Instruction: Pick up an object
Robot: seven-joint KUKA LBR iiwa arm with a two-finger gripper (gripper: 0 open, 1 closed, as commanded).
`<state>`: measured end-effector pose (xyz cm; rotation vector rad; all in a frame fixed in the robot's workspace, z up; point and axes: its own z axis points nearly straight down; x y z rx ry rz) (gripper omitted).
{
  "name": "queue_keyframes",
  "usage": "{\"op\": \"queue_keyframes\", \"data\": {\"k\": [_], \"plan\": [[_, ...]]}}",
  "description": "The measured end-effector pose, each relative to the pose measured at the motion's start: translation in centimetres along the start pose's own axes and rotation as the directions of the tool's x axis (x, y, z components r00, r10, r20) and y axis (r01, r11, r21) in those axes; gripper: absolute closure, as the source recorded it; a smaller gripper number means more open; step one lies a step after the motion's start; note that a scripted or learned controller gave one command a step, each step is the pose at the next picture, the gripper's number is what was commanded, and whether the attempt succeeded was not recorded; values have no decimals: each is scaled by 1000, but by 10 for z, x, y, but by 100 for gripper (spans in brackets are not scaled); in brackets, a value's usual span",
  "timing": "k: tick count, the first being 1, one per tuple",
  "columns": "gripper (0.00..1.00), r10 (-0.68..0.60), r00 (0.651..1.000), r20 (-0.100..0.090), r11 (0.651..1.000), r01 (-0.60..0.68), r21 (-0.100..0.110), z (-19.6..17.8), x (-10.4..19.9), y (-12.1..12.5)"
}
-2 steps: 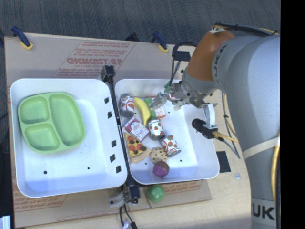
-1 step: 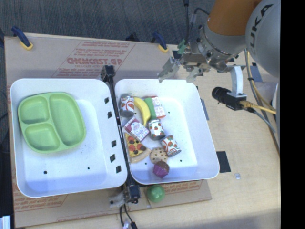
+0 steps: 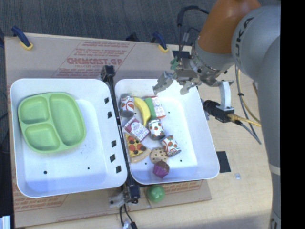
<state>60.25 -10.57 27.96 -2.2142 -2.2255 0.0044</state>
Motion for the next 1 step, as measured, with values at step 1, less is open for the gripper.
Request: {"op": "queue_keyframes", "data": {"k": [1], "plan": [[0,-1,1000,0,1000,1,-4,-25,28,3]]}}
